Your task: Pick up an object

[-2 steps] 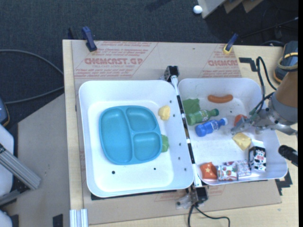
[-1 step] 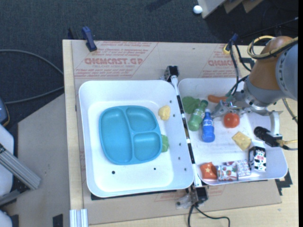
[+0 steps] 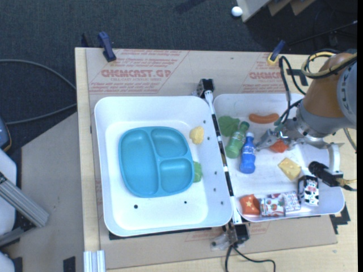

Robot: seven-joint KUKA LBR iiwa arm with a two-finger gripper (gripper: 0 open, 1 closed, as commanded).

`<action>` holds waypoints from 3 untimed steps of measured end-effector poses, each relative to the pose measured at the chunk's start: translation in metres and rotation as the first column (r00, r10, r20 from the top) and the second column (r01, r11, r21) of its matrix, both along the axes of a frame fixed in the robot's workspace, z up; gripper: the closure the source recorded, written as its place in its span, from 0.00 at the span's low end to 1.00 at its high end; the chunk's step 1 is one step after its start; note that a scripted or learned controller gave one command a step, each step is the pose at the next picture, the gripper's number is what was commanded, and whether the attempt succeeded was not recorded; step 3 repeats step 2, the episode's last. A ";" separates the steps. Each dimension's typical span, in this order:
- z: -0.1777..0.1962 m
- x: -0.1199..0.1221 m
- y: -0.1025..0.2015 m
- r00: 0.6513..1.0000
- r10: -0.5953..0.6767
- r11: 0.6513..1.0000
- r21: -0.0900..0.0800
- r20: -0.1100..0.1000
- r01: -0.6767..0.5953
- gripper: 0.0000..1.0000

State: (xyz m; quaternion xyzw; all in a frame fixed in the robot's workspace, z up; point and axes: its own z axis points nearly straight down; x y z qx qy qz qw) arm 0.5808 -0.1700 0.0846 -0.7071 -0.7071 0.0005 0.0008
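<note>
I see the gripper (image 3: 271, 139) beside the blue bottle (image 3: 248, 153), over a half-hidden orange-red toy (image 3: 279, 147); I can't tell its state.

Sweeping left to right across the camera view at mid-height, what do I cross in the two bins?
Blue divided plastic plate → small yellow toy piece → green plastic bottle → blue plastic bottle → small red toy piece → yellow cheese-like wedge → black-and-white cow-patterned carton.
</note>
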 end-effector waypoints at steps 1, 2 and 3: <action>0.010 0.000 0.000 1.000 0.000 1.000 0.000 0.001 0.000 1.00; 0.099 0.040 0.059 1.000 0.002 1.000 0.000 0.004 -0.002 1.00; 0.099 0.040 0.059 1.000 0.002 1.000 0.000 0.004 -0.002 1.00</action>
